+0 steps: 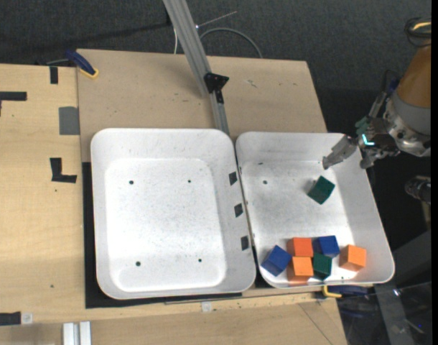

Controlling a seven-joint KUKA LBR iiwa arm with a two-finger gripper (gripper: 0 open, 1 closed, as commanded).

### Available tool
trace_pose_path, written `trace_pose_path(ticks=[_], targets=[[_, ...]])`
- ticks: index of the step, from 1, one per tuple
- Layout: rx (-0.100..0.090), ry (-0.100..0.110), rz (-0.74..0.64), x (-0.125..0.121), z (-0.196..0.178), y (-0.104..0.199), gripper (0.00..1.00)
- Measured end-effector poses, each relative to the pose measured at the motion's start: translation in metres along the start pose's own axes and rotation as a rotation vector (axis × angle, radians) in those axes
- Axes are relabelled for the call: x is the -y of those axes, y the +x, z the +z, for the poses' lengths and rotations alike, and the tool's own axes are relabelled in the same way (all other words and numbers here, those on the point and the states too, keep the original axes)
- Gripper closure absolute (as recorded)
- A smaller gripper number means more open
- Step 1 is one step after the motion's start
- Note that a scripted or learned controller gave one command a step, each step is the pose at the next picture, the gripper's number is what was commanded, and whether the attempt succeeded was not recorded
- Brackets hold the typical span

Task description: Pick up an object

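Note:
A dark green block [321, 190] lies alone in the upper middle of the right bin [276, 157]. Along that bin's near edge sits a cluster of blocks: a blue one [276, 259], an orange one [301, 246], a second blue [327, 245], another orange [301, 267], a green one [322, 265] and an orange one [354, 256]. My gripper [346, 160] hovers over the bin's upper right corner, up and to the right of the lone green block. Its fingers are spread open with nothing between them.
The left bin [161, 214] lies beside the right one, a ridge with black clips between them. A slanted metal rod [194, 42] runs down to the bins' far edge. The bench drops off just right of the right bin.

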State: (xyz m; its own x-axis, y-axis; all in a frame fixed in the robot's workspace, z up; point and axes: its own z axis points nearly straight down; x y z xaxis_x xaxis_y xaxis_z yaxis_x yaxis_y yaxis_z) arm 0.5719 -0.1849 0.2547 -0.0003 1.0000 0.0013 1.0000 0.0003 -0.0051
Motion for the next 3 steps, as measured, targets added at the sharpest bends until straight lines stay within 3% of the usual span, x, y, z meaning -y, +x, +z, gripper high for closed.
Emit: trace_pose_path(ticks=[1, 3], targets=[[0.001, -0.004, -0.002, -0.001, -0.002, 0.000, 0.00], [0.000, 0.003, 0.000, 0.016, 0.103, 0.003, 0.00]])
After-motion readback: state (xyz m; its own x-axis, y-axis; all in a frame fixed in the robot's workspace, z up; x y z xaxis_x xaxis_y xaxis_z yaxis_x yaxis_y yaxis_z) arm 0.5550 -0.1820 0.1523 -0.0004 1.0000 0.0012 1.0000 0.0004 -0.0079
